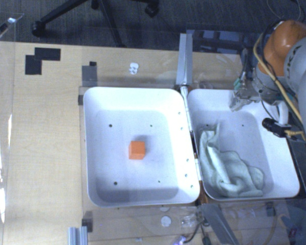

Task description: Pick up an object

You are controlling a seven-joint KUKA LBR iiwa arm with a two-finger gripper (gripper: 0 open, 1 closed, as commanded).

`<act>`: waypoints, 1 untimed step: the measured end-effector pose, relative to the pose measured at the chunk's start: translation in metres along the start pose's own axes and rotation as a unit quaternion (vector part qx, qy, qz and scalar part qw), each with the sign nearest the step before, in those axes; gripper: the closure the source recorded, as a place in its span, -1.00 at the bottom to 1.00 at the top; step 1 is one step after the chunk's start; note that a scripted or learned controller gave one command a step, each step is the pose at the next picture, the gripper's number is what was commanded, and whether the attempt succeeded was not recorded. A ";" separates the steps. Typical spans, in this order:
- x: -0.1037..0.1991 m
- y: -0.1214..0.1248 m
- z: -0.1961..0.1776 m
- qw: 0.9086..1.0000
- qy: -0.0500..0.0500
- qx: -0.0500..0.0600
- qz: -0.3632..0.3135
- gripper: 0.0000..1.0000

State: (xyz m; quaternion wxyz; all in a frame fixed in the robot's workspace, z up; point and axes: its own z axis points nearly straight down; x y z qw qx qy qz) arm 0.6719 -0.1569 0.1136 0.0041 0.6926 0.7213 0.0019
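Orange cube (137, 150), edges nearly square with left bin (99, 111)

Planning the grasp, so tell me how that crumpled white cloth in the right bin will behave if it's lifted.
The white cloth lies in soft folds, so it is probably floppy and would drape and hang. It looks light. Bunched against the right bin wall, it may drag or unfold.

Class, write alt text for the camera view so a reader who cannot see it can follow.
An orange cube sits alone in the left bin, while a crumpled pale cloth lies in the right bin. The arm's end effector hovers above the right bin's far edge.
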 end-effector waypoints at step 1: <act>0.005 0.000 -0.094 1.000 0.001 0.001 0.015 1.00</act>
